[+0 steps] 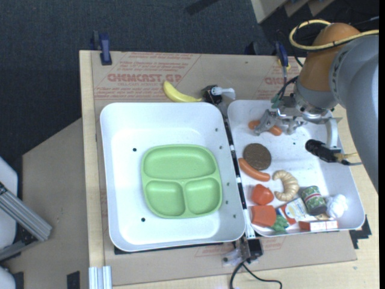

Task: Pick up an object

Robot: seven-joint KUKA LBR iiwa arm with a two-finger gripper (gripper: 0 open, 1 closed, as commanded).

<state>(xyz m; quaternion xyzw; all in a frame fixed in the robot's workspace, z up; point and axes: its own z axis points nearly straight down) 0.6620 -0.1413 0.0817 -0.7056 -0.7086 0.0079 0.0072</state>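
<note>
My gripper reaches down into the far end of the right bin, under the arm's orange band. A small orange-red piece lies right at its tip, partly hidden by it; whether it is held is unclear. Nearer the front lie a round brown patty, a red sausage, a tan croissant and a red pepper.
The front of the right bin is crowded with a green can, a white bottle, an orange block and a red-and-white box. The left bin holds a green divided plate. A banana lies behind the bins.
</note>
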